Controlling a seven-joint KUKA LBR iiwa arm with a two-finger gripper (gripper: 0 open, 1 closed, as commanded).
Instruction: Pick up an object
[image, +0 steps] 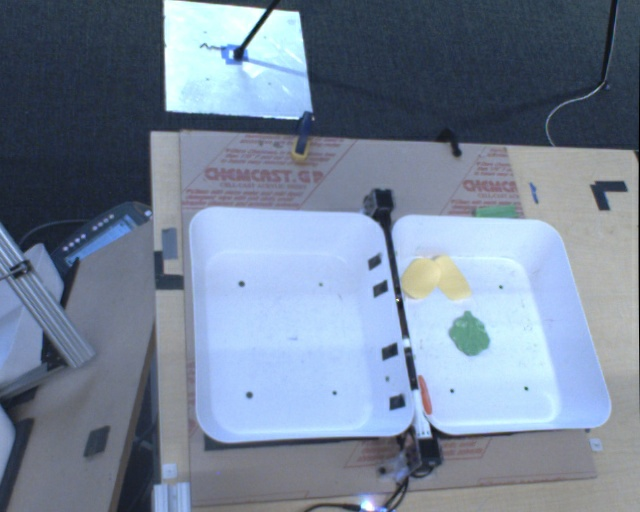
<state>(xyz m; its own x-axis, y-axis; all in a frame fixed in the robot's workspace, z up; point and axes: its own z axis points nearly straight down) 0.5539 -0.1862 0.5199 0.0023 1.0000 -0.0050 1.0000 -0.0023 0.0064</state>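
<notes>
In the right bin (560, 300) lie a pale yellow object (434, 279) near the upper left corner and a small green leafy object (468, 333) just below it, a short gap between them. A thin orange object (425, 394) rests against that bin's left wall near the front.
The left bin (290, 330) sits beside the right one, joined by a black clip strip (392, 300). Both rest on a cardboard sheet (330, 170) on the bench. A silver plate (237, 58) lies on the floor behind. A grey device (100, 232) stands left.
</notes>
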